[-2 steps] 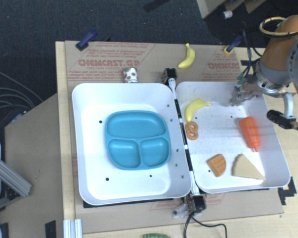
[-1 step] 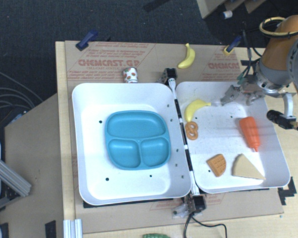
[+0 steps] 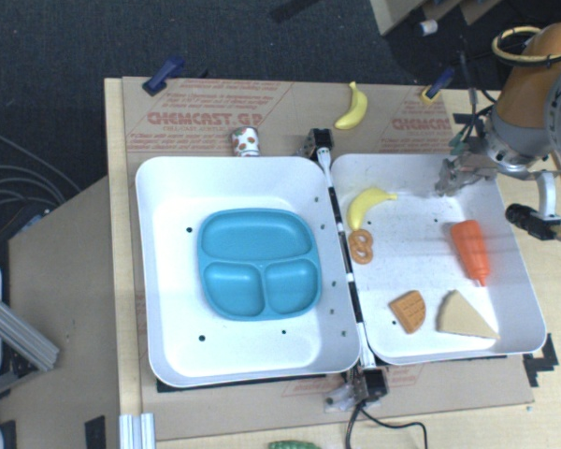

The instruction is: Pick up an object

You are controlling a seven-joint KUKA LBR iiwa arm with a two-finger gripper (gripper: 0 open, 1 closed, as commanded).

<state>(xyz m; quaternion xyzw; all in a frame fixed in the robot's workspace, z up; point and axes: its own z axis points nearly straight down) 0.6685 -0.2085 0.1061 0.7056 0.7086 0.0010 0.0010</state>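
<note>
The right bin holds a yellow banana, a small pretzel, an orange carrot, a brown cracker and a pale wedge of cheese. My gripper hangs over the bin's far right corner, above and slightly left of the carrot and well right of the banana. Nothing shows in its grasp. The grey arm with its orange band comes in from the upper right.
The left bin holds a blue divided plate. Behind the bins, on the cardboard bench top, lie a second banana and a small patterned cup. Blue clips sit at the board's far edge.
</note>
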